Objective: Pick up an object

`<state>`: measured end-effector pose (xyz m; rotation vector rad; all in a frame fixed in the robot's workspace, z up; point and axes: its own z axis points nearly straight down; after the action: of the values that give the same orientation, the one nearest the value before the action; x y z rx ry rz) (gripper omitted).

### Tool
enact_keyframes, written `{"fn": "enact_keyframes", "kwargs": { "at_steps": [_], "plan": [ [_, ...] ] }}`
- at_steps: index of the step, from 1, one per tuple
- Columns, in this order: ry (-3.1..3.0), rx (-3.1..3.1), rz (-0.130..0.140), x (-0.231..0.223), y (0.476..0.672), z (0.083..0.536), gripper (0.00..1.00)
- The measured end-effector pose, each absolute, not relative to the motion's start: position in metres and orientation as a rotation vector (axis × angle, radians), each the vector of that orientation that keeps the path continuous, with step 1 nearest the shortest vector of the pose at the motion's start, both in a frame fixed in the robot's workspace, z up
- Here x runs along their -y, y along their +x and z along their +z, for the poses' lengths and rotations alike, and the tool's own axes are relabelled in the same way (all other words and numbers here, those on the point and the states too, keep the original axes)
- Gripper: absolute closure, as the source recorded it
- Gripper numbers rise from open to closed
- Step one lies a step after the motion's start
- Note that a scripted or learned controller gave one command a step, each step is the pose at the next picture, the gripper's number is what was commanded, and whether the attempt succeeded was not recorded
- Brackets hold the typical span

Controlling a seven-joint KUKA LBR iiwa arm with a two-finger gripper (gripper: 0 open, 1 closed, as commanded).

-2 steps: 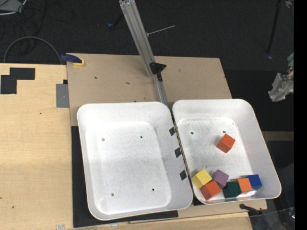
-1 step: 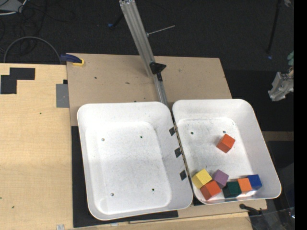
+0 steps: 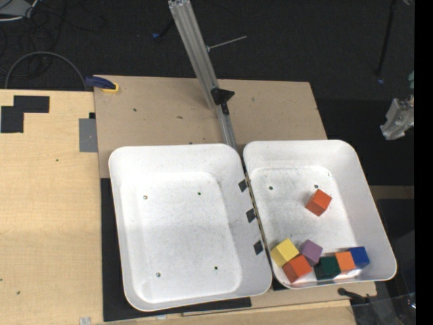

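Note:
Several small cubes lie in the right bin. An orange-red cube sits alone near the bin's middle. Along the front edge cluster a yellow cube, a purple cube, a red cube, a green cube, an orange cube and a blue cube. My gripper shows as a pale grey shape at the far right, outside the bin, well away from the cubes, with nothing seen in it.
The left bin lies beside the right one, joined by black clips. A slanted aluminium post rises behind the bins. A blue clamp sits at the board's back left corner.

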<state>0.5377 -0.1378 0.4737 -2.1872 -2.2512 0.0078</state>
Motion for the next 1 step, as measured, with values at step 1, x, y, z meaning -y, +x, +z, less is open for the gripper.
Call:
{"fn": "enact_keyframes", "kwargs": {
  "at_steps": [1],
  "plan": [
    [-2.175,2.261,0.010,0.1373,0.5384,0.4830,1.00]
  ]
}}
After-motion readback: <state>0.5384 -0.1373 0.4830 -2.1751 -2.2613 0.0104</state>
